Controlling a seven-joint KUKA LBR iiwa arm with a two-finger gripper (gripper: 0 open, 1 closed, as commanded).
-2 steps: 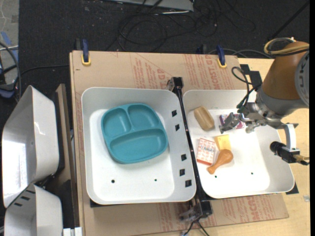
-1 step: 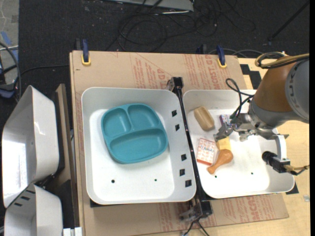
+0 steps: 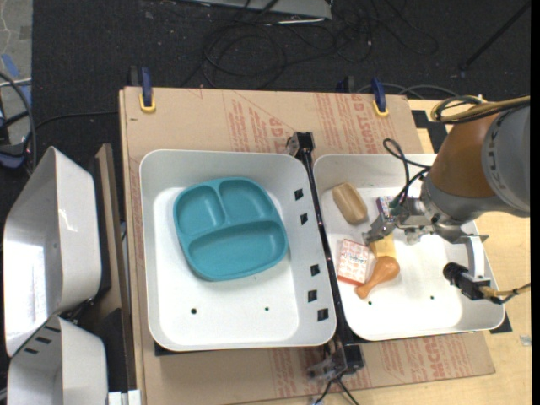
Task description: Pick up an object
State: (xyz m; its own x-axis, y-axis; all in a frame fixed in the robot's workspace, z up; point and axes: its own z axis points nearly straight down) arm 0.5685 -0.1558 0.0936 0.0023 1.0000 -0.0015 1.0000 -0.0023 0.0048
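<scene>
— Where's the tool (image 3: 381, 230)?
— Low in the right bin (image 3: 422, 315), directly above a yellow block (image 3: 384, 248); whether it grips, I cannot tell.
— What's nearest?
— That block, just below; the orange pear (image 3: 377, 276) lies past it, angled down-left.

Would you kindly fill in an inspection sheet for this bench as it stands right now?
Surface: cardboard-covered bench bearing a left white bin and a right white bin.
Job's things: tan bread-like block, red-and-white packet, orange pear-shaped toy and small yellow piece, all in the right bin.
Clutter: teal divided plate in the left bin.
Grippers: gripper low over the yellow piece; grasp unclear.
Cables: black cables on the floor.
Surroundings: white tubs beside the bench.
</scene>
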